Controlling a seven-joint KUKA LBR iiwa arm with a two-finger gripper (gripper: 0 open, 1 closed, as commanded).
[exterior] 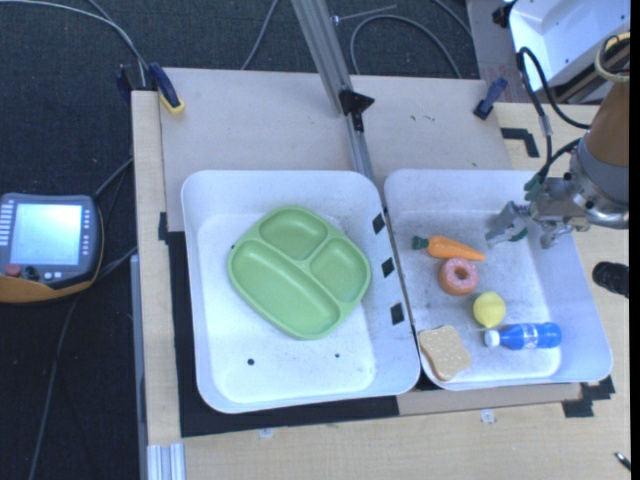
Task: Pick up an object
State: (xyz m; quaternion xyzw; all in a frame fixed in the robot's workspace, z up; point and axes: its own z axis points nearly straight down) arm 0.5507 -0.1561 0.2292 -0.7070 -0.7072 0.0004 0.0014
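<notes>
I have the pincer (522,224) over the far part of the right bin (590,298), coming in from the right on the grey arm (610,158). From this slanted overhead view I cannot tell whether it is released or clenched; nothing sits in it that I can see.

The nearest candidate is the carrot (448,248), which lies to the left of the pincer and slightly nearer to me, apart from it. Its long axis runs roughly left to right, green tip to the left, orange body tilting a little toward the near side at its right end. So I judge the pincer would need to shift left and close across that axis, not along it.

Just near of the carrot is the pink doughnut (460,275), close enough to crowd a grasp. Further toward the near edge are the yellow lemon (489,309), the blue bottle (525,337) lying on its side, and the bread slice (445,352). The left bin (215,368) holds a green divided plate (298,283), well apart from the pincer.
</notes>
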